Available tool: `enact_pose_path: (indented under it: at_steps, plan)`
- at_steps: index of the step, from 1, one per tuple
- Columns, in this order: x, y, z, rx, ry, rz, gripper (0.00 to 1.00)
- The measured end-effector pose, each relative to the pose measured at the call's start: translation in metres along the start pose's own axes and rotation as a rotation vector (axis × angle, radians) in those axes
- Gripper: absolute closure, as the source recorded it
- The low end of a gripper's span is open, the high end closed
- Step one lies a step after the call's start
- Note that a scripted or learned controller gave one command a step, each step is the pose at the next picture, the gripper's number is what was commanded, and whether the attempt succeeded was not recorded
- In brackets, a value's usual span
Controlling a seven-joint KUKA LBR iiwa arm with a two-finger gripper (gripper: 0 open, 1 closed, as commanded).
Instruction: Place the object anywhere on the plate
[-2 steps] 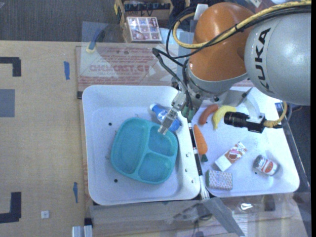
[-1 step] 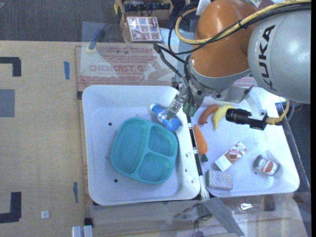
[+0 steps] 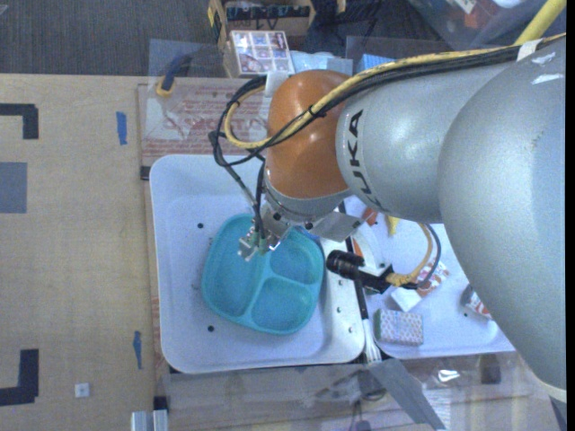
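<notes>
The grey arm [image 3: 431, 142] sweeps in from the right of the frame, and its orange band [image 3: 305, 133] sits above the middle of the left white bin [image 3: 175, 205]. Below the band, the gripper [image 3: 254, 243] points down over the teal divided plate [image 3: 269, 303], which lies in the lower middle of that bin. The gripper tip is above the plate's upper left compartment, close to the plate's upper rim.

A small greenish object [image 3: 263, 238] shows right at the gripper tip, over that same compartment. It is too small and too crowded by the wrist to tell whether it is gripped or resting on the plate, and it cannot be told whether the gripper is open or closed.

In the right white bin [image 3: 449, 335], at the lower right of the frame, lies a patterned sponge-like block [image 3: 400, 327], well apart from the gripper. A cardboard box [image 3: 260, 3] stands beyond the bench at the top of the frame.
</notes>
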State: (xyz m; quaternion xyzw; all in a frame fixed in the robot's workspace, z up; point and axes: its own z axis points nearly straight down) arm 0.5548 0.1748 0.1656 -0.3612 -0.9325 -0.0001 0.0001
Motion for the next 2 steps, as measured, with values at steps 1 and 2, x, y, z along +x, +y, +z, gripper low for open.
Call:
enact_pose_path:
  at_steps: [1, 2]
  plan:
    - [0.056, -0.018, 0.070, -0.018, -0.010, 0.192, 1.00]
    - [0.076, -0.017, 0.064, -0.002, -0.002, 0.471, 1.00]
